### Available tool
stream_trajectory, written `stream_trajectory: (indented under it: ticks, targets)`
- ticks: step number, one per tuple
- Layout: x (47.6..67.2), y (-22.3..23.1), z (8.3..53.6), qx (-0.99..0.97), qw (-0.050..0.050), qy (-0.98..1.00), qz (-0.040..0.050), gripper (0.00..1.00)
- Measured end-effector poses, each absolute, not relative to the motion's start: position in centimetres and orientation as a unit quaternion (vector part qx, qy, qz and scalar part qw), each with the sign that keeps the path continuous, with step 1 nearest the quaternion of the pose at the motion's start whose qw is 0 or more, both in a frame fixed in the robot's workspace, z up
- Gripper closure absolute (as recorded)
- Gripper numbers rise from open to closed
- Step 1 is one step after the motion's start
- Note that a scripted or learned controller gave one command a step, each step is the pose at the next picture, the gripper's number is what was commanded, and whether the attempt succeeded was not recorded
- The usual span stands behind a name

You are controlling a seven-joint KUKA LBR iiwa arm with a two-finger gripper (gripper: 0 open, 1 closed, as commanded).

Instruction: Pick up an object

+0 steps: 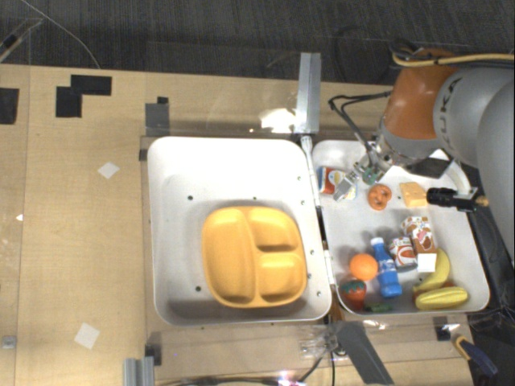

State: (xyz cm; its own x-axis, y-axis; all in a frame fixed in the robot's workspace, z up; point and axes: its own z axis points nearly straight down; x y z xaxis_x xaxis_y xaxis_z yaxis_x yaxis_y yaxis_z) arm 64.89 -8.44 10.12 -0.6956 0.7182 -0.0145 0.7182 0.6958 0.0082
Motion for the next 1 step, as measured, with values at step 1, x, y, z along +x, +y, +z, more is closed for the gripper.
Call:
stream_trajectory:
  ticks: [1]
  targets:
    - [64.38,-2.4,18.92,0.541,0.005,0.841,0.0037,1.0]
